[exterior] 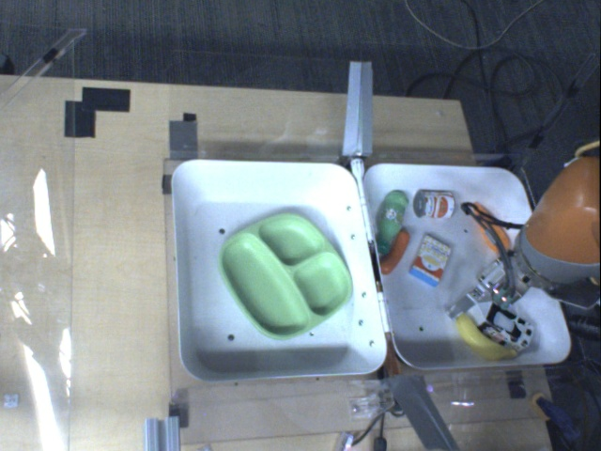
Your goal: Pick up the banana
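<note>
The banana lies in the right bin, in the front corner on the arm's side. The gripper is low over it, close to the end of the banana that is nearest the arm. It looks like it touches the banana, but I am not sure. I cannot tell if the gripper is open or closed, because it is small and blurry here.

To do this step well, I think the gripper should sit across the thick middle of the banana, not at the tip. A banana is curved and smooth, so a grab at the end may let it spin or slip out. The squeeze should be gentle, since a banana is soft. Then it should lift straight up. The bin wall is very near, so the gripper should take care not to bump it.

A can with a red and white label lies at the back of the bin. A small box with orange on it lies in the middle. Both seem to have writing, but it is too small to read.
</note>
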Controlling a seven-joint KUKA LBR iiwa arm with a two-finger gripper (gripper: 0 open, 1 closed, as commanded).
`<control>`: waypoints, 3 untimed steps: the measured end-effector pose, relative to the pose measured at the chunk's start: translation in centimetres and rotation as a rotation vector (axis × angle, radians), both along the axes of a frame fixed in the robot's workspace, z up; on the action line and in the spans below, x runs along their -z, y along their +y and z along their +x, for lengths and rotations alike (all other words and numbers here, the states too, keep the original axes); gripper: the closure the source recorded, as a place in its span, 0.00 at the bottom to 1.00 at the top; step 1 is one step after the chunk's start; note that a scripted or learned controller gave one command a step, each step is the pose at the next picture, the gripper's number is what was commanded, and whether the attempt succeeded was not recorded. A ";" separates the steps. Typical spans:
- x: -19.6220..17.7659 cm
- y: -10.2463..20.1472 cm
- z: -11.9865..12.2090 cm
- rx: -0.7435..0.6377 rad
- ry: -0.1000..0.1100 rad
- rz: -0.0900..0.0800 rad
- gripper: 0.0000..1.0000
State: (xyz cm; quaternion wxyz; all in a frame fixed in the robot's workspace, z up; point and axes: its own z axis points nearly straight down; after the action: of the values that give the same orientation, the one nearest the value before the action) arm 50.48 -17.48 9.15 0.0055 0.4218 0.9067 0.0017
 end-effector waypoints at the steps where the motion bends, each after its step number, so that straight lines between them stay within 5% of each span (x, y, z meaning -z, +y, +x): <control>1: 0.1 4.3 -1.3 0.174 -0.006 0.000 0.00; 2: 0.1 4.4 -1.3 0.174 -0.006 0.000 0.00; 3: -1.1 4.5 -1.0 0.170 -0.013 0.002 1.00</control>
State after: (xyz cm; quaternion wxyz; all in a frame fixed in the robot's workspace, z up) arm 49.52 -12.97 10.20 0.0112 0.4973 0.8675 0.0047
